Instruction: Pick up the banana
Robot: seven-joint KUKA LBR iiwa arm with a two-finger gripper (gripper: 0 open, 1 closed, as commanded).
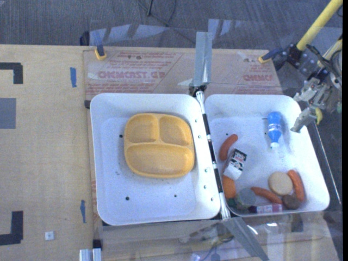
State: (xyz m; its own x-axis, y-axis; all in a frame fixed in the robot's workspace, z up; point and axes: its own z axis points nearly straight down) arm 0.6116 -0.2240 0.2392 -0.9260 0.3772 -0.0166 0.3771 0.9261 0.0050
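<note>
Hanging over the far right corner of the right bin, the tool points down and to the left; I cannot tell whether it is spread or pressed together. The arm slants in from the right. The blue bottle lies just to the tool's left, and the sausages lie nearer the bin's front. I cannot tell which thing among them is the banana, so the direction of the reach is unsettled.
</note>
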